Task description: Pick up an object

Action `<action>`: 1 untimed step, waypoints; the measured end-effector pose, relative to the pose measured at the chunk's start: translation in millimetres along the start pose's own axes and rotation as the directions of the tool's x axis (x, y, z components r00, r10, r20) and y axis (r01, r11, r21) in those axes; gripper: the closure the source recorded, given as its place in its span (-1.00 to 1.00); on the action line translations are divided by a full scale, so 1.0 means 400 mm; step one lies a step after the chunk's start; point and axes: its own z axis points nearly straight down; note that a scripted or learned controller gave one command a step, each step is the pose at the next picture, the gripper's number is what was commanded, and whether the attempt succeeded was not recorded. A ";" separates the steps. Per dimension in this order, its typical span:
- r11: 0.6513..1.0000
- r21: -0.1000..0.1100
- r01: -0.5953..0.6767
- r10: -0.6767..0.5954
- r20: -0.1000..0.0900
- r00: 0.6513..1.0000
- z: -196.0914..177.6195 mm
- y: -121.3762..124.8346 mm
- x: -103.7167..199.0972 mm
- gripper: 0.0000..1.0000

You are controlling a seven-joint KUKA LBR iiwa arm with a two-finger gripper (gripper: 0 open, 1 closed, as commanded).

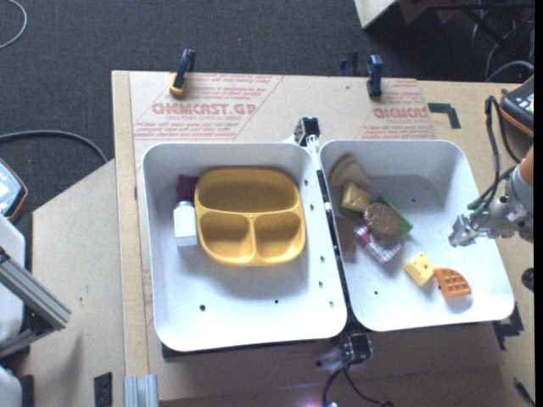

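We see the gripper (461,231) over the right bin's (424,155) edge (grip state unreadable); nearest, perhaps a waffle, an orange gridded toy (453,283).

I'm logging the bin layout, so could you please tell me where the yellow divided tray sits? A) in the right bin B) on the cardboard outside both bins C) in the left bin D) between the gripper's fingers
C: the tray lies flat in the left bin, beside a small white bottle.

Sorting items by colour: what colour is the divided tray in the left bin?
Yellow; the divided tray shows in the camera view.
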 end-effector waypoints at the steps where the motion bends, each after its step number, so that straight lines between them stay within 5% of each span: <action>1: 1.000 -0.002 0.001 -0.001 0.000 1.000 -0.154 -0.009 0.008 1.00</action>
